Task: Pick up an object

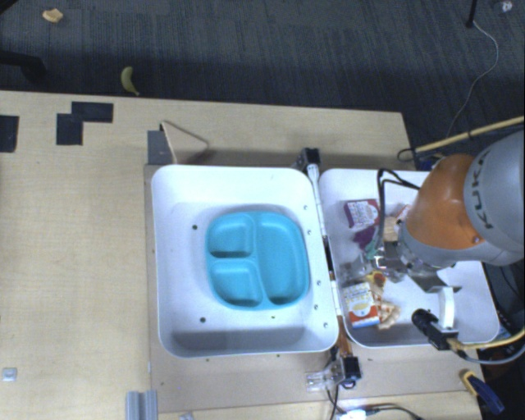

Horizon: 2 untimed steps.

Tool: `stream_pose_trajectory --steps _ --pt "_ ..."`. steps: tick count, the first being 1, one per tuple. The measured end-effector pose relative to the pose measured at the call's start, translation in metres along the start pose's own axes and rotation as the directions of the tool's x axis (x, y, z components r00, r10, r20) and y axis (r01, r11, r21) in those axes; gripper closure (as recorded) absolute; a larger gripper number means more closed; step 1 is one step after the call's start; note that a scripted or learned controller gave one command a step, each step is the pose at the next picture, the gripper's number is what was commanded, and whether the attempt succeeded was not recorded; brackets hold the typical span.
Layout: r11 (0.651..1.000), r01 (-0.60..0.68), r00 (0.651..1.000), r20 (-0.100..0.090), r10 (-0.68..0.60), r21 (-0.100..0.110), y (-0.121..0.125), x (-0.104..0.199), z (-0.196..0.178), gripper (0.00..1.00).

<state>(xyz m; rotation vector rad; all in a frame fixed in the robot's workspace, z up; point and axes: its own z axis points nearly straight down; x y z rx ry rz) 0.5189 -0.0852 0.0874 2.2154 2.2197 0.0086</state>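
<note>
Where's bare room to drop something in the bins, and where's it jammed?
Free: the white floor of the left bin around the blue three-compartment plastic tray, widest on its left and near sides. Crowded: the right bin, where the purple packet and orange-and-white packet lie beside the grey arm with the orange band.

A pale wooden tabletop (74,246) is seen across most of the view, lit evenly from above. Dark rectangular patches (82,121) are set on its far left part, and a small grey piece (8,374) lies near its near left edge. Beyond the far edge, dark grey ribbed carpet (246,49) covers the floor. On the carpet, a small yellowish curved scrap (129,79) and a tan scrap (52,15) are seen at far left. A thin cable (484,61) trails across the carpet at far right.
</note>
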Motion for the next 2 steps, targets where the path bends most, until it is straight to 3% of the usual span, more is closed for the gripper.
stream_pose_trajectory --steps 1,2 --pt "1.000 0.001 1.000 0.000 -0.001 -0.004 0.002 0.001 -0.011 1.00" --pt "1.000 0.004 1.000 -0.002 -0.004 0.004 -0.020 0.089 -0.098 1.00"
